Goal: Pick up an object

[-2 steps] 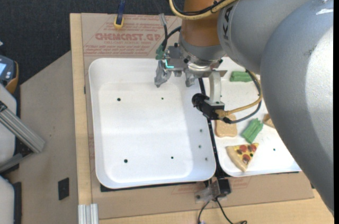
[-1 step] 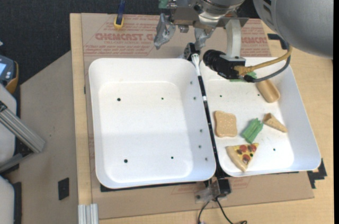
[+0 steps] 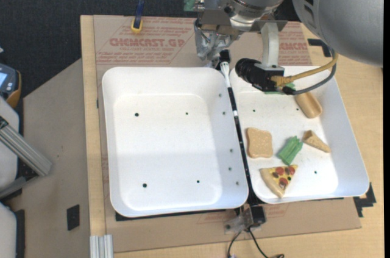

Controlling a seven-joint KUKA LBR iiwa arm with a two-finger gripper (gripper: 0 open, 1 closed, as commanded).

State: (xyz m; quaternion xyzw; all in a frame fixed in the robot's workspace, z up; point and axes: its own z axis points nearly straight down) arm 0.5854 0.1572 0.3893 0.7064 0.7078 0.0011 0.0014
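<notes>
Five small food-shaped objects lie in the right bin [image 3: 341, 147], all free of the arm. A slice of toast [image 3: 260, 143] lies flat near the bin's left wall, just beside a green piece [image 3: 290, 149] that sits tilted to its right. Below these, close to the near rim, lies a pizza slice [image 3: 280, 177] with red and dark toppings, its point directed toward the bin's near left corner. A tan wedge [image 3: 317, 142] rests to the right of the green piece, and an elongated brown bread roll [image 3: 308, 105] lies farther back, apart from the others, just beside the green end of a yellow cable [image 3: 314, 72].

The gripper [image 3: 214, 50] stands at the far edge of the bins, over the seam where the two rims meet, above the brown board [image 3: 164, 37] with red lettering. Whether its jaws are spread or closed cannot be told at this angle; no object is seen between them. A black camera-like unit [image 3: 255, 74] hangs from the wrist over the far left corner of the right bin.

The left bin [image 3: 116, 129] adjoins the right one along a shared edge. A blue and yellow clamp [image 3: 138, 17] grips the board's far edge, well apart from the objects
</notes>
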